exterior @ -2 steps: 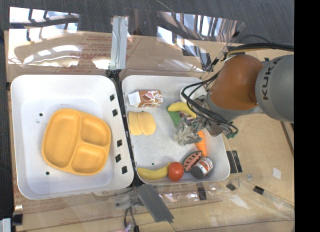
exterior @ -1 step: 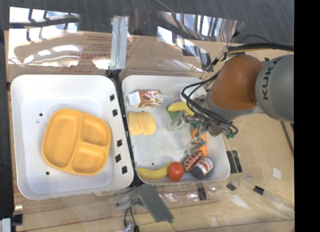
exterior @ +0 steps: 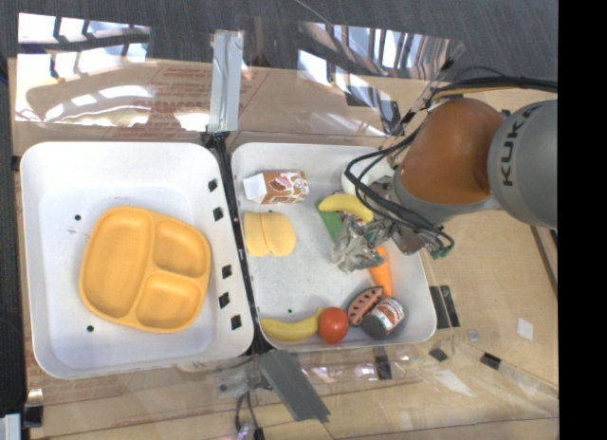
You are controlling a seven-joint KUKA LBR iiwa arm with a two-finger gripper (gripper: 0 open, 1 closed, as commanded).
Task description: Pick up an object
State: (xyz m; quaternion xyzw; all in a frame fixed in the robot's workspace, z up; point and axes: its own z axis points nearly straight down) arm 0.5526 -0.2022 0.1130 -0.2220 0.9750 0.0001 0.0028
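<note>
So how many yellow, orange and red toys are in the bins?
Yellow: 4 - tray, two bananas, bread slices
Orange: 1 - carrot
Red: 1 - tomato
Total: 6

A robotics lab: KUKA arm (exterior: pixel 517 158), taped bench (exterior: pixel 303 97), white bins (exterior: pixel 38 239).

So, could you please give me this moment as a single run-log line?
phase: reaching into right bin | gripper: low among the toys, near carrot and green piece | grasp: unconfirmed | left bin: yellow tray
</note>
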